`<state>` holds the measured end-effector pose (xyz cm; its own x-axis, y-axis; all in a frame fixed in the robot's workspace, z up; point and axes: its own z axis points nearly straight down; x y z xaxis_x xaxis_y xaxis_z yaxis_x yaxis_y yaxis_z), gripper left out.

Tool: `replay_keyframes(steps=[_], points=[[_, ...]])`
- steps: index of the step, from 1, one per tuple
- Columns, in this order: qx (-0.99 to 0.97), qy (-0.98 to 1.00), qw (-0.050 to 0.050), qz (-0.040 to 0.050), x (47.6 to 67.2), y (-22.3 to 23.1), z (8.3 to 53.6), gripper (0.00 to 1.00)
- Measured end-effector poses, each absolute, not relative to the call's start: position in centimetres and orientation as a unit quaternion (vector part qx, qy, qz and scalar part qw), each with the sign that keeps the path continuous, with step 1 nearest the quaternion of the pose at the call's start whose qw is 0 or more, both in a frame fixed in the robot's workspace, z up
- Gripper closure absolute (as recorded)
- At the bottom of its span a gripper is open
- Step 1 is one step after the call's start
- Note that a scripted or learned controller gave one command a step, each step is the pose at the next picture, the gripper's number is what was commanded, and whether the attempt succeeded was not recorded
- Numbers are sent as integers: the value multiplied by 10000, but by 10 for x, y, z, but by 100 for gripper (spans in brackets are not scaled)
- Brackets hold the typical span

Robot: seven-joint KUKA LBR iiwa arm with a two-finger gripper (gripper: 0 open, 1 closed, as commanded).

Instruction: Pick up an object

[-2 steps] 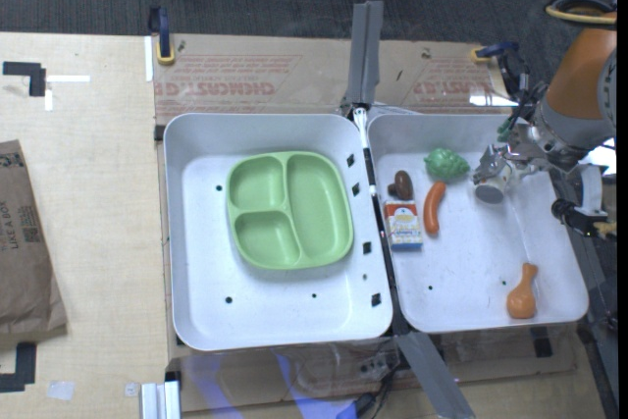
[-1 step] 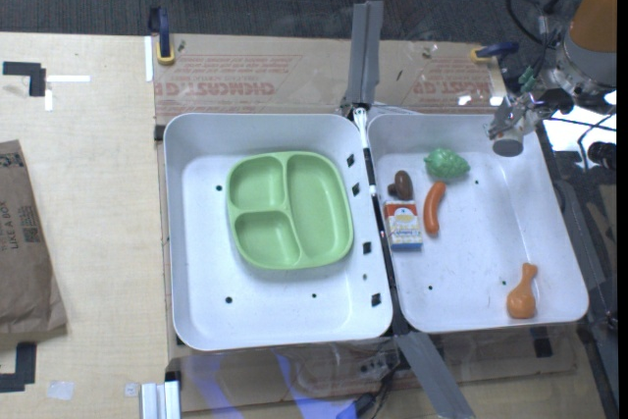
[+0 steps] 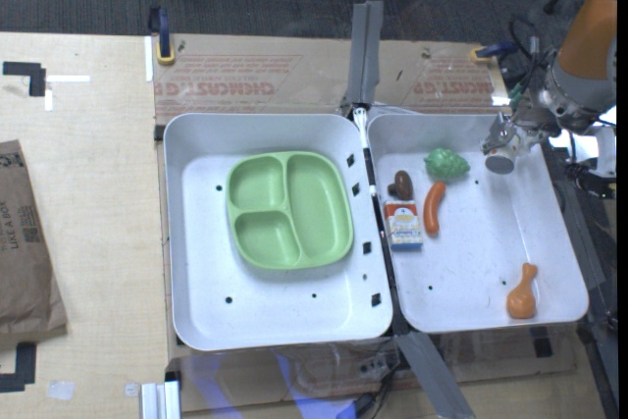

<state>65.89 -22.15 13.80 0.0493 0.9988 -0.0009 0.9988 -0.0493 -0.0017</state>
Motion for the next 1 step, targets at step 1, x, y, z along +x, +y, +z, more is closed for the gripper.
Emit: replay_keyframes(steps=[1], points=[[-7484, -6632, -4, 6, 659, -165, 205, 100]])
